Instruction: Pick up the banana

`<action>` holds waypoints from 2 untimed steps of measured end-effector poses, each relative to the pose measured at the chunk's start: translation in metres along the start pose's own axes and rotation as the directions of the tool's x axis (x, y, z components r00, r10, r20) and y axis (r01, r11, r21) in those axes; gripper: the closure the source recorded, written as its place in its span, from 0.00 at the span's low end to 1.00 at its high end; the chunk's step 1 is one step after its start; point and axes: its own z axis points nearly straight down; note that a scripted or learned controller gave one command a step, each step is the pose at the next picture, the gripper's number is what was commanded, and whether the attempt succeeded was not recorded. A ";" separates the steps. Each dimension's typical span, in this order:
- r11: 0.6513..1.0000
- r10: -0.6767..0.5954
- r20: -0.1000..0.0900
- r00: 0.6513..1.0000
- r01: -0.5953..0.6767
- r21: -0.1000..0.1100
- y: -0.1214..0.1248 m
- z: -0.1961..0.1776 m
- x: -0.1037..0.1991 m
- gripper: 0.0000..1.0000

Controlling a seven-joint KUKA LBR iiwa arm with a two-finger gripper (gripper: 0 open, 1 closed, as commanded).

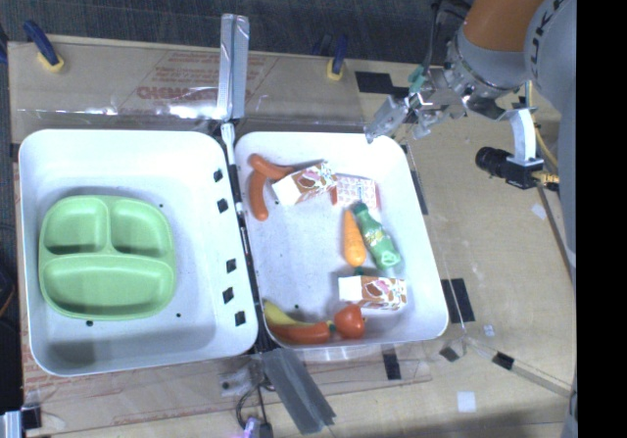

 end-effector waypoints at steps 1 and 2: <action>1.000 -0.013 -0.002 1.000 0.013 0.002 -0.065 0.193 0.032 0.00; 0.997 -0.063 -0.005 0.998 0.063 0.034 0.004 0.195 0.082 0.00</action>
